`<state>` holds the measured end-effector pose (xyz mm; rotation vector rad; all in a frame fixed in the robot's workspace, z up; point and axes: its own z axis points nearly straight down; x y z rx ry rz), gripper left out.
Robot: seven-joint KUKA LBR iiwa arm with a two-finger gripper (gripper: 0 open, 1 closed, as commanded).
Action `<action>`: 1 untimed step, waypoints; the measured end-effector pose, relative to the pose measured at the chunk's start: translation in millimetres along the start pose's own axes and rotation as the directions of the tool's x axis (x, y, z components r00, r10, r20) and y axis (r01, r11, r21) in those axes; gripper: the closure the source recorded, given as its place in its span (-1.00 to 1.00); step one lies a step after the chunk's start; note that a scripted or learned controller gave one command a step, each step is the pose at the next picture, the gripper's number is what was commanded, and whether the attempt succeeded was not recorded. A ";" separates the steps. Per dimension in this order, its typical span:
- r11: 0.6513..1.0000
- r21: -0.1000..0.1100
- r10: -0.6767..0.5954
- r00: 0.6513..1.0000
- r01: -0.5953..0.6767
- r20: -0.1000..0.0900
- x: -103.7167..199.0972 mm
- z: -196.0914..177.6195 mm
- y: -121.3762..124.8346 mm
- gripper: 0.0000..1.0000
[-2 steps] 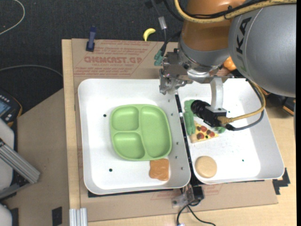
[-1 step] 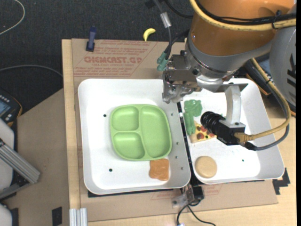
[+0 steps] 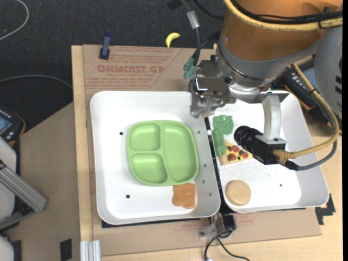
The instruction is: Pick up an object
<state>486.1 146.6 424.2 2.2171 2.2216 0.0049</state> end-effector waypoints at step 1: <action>1.000 -0.002 0.006 1.000 -0.006 0.000 -35.3 -20.6 -6.4 1.00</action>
